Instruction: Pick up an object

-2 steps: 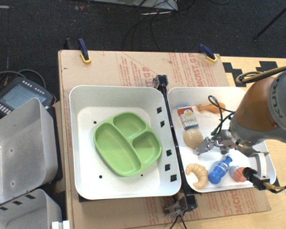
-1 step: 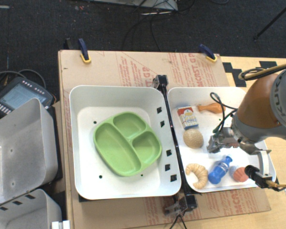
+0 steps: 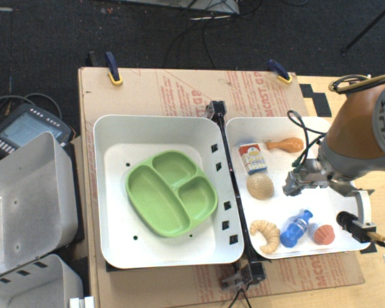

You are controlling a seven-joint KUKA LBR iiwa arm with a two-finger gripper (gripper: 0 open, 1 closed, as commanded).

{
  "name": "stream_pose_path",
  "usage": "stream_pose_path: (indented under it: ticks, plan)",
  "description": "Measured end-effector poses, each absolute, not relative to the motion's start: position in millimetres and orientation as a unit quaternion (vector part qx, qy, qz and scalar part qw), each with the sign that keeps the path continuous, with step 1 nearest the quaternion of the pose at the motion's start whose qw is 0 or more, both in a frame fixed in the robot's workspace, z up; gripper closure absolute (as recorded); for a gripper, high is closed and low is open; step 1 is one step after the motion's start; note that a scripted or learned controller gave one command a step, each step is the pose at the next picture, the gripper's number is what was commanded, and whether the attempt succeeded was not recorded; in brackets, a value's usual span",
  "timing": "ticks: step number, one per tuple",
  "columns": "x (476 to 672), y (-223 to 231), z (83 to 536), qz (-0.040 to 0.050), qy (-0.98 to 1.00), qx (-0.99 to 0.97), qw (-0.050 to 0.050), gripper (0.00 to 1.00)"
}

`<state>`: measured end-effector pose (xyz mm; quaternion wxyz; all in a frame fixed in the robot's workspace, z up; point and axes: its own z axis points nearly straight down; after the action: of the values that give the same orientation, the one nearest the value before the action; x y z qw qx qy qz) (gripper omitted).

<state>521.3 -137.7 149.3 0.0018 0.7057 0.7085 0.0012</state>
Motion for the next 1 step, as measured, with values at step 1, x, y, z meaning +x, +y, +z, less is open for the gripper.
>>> stream_pose_path:
  ticks: [1]
  plan:
    - [521.9,-135.7,212.7,0.0016,0.709,0.706,0.003,1.0]
